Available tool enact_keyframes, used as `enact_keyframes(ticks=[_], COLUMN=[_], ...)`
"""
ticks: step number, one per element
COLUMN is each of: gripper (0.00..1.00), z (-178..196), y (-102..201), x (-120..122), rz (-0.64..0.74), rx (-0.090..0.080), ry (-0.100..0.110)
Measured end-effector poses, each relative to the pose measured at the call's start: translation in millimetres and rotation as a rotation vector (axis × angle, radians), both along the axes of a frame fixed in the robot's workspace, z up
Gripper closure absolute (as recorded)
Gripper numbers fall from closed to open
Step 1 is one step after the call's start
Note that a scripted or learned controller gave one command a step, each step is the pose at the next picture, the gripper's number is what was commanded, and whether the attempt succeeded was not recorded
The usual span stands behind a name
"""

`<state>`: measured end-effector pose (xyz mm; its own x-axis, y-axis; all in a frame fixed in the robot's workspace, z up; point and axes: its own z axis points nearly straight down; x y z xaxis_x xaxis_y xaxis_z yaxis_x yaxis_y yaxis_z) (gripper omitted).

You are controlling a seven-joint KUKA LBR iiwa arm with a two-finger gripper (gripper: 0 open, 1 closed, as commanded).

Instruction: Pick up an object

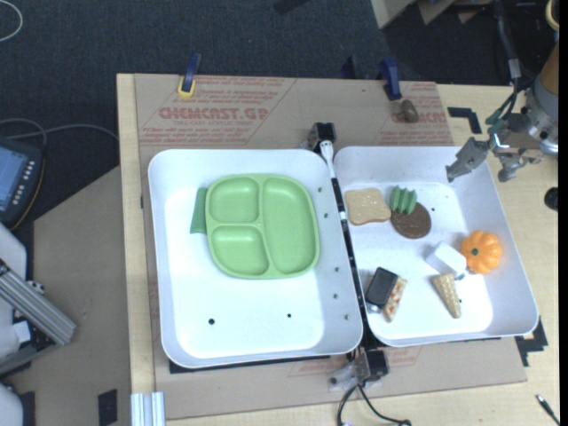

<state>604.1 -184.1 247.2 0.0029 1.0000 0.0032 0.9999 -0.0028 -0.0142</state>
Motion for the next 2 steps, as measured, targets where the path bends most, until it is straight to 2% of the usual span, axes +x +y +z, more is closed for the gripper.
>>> enact_keyframes(ticks=[1, 2], gripper=[0.00, 0.00], z=[8.0, -34.5], y=[0.4, 0.9], x=[2.4, 0.6], rz=[0.003, 0.003], rx=[-0.003, -0.002], ry=[-0.014, -0.009])
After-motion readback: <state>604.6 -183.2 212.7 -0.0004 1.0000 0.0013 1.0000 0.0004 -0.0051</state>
